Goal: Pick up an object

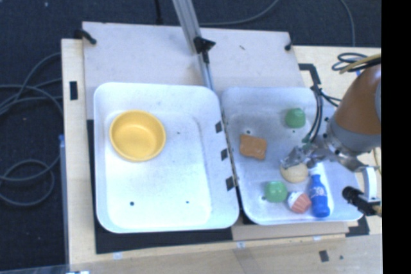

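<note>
The right bin (pixel 257 99) holds several small objects. A green ball (pixel 295 117) lies near its back, and an orange-brown block (pixel 253 146) sits at mid-left. A pale beige round piece (pixel 295 173) rests near the middle right, with my gripper (pixel 298 156) directly over its back edge. In front lie a green lump (pixel 276 190), a small red and white item (pixel 299 202) and a blue bottle (pixel 318 193). The grey arm with its orange band (pixel 359 109) comes in from the right.
The left bin (pixel 167 202) contains a yellow bowl (pixel 137 135) near its back left. A metal pole (pixel 183 0) slants up from the bench between the bins. Cables lie at the right edge of the bench (pixel 350 62).
</note>
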Robot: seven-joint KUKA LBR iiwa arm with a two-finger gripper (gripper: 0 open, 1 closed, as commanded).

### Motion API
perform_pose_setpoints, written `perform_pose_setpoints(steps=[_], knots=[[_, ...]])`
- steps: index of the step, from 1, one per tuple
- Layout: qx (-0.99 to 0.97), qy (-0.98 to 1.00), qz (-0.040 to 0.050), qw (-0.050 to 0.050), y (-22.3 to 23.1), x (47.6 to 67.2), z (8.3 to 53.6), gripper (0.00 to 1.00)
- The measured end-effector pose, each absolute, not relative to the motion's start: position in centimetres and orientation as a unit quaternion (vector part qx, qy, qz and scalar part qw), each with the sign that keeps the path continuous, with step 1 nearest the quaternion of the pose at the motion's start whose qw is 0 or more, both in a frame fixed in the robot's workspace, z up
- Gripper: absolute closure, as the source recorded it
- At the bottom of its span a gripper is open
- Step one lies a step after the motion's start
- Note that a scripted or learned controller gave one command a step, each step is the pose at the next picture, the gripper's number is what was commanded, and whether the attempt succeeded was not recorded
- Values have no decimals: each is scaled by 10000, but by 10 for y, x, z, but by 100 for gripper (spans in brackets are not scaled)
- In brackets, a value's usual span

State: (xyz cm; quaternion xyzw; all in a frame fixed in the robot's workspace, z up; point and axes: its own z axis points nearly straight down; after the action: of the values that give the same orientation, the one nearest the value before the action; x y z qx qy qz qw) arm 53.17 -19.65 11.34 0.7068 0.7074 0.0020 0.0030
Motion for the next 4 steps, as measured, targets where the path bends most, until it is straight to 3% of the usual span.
perform_pose_setpoints(steps=[2,3,4], knots=[[7068,7074,7,16,-196,521,212,100],[7068,7074,0,3,-196,522,228,100],[7056,7087,-2,-6,-147,538,218,100]])
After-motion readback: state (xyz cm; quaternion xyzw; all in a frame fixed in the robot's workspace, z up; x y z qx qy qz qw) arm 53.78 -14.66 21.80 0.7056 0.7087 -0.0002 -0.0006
